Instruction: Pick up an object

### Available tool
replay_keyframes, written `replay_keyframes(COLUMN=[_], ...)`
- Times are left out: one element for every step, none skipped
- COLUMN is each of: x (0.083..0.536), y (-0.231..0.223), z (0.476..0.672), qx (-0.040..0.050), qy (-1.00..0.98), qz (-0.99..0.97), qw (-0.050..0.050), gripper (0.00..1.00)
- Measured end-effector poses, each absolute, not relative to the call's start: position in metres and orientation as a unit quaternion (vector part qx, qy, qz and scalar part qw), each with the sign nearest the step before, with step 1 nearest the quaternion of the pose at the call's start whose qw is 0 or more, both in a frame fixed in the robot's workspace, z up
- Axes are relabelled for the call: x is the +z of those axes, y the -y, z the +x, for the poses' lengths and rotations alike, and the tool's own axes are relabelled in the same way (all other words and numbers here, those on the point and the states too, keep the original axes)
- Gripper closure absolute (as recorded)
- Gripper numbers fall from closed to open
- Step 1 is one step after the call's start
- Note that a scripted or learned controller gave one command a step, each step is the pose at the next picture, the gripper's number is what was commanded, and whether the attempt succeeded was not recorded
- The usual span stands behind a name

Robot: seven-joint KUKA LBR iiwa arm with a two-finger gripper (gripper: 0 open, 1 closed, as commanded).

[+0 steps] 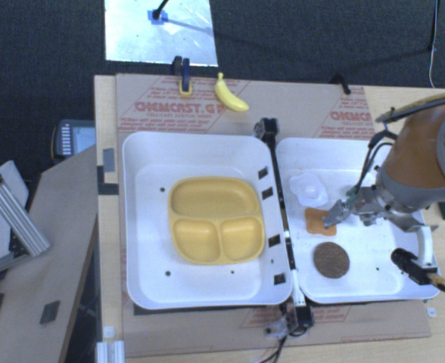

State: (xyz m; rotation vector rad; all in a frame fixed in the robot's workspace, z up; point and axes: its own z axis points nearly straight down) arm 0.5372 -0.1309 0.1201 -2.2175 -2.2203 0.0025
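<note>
Right bin [374,290], near edge: brown round cookie [331,261] lying flat on the bin floor. Just behind it an orange flat piece [315,221], with the claw [336,216] low at its right edge, touching or nearly so; can't tell how wide the claw is, nothing visibly gripped. Behind that a clear plastic cup or lid [308,189], pale, hard to make out. Arm [423,165] comes in from the right above the bin. Left bin [143,203] holds a yellow divided tray [212,219], three compartments, centred. Far back on the surface [298,104]: banana [230,95] beside a yellow clamp [184,78].
</note>
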Motion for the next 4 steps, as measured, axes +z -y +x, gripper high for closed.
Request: replay_keyframes(x=[0.134, 0.178, 0.232, 0.242], y=[0.132, 0.134, 0.135, 0.084], z=[0.539, 0.544, 0.546, 0.553], qx=[-0.0006, -0.0016, -0.0021, -0.0016], qy=[0.708, 0.708, 0.709, 0.71], qz=[-0.706, -0.706, -0.706, -0.704], qw=[-0.001, -0.003, -0.003, -0.001], gripper=[1.0, 1.0, 1.0, 1.0])
